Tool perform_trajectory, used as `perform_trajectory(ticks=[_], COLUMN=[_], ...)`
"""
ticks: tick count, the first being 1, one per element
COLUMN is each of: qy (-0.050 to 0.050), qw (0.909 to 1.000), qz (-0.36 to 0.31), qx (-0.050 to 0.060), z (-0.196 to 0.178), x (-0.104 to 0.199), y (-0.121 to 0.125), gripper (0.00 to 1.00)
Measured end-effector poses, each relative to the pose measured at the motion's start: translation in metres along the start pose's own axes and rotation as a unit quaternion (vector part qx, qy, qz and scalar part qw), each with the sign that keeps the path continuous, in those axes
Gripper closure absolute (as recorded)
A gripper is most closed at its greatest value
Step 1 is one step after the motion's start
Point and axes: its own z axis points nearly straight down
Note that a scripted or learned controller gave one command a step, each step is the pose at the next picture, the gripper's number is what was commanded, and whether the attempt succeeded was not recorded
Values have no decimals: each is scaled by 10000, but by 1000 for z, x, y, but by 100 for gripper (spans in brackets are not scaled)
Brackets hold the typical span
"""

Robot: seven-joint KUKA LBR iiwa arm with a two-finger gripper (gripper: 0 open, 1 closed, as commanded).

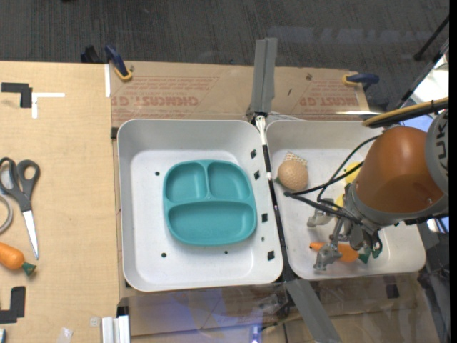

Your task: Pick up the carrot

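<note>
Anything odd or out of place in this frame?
Yes: a second carrot lies outside the bins on the wooden bench, beside the scissors. The pincer is down at the carrot in the right bin.

Teal divided plate [210, 202] in a white bin [136, 213], tan speckled ball [292, 174] up-left of the gripper [335, 252], bright orange carrot [343, 253] right at it.

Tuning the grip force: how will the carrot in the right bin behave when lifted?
The carrot looks rigid and tapered, so it may slip or pivot between the gripper fingers. Its round body probably rolls if nudged on the smooth right bin floor.
</note>
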Motion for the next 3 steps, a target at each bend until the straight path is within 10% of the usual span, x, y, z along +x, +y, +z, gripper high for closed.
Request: perform_trajectory(ticks=[1,2,3], qy=[-16,-13,-12], qw=[10000,9998,9998], qz=[-7,-198,-198], qx=[0,7,6], z=[-9,-74,-74], x=[-1,-6,-6], y=[0,-63,-63], gripper=[100,100,0])
